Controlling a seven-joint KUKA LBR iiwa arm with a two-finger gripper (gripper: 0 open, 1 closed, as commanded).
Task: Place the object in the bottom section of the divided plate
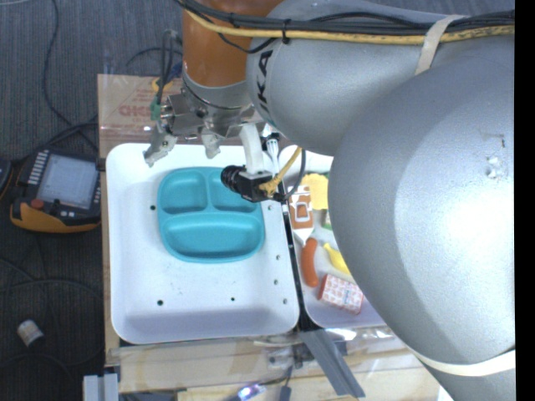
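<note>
From above, the grey arm [401,140] with its orange band fills the upper right and reaches over the bench toward the left white bin [142,299]. The gripper [184,147] hangs over the far edge of that bin, just beyond the blue divided plate [209,215]; its two pale fingers [157,150] stand apart with nothing between them. The plate lies flat in the far half of the left bin, with two smaller sections on its far side and one wide section on its near side; all three sections show only bare blue. A black fitting with yellow cable [244,182] hangs from the wrist and overlaps the plate's far right corner. The objects lie in the right bin [311,312], well apart from the plate and partly hidden beneath the arm: an orange sausage-shaped piece [309,261] near the dividing rim, a yellow piece [336,261] just beside it, a red-and-white patterned box [341,293] nearer the front, and a small orange-and-white packet [302,207] farther back. Which of these the task means cannot be told. A handheld control pendant [57,192] rests on the dark floor left of the bench.
</note>
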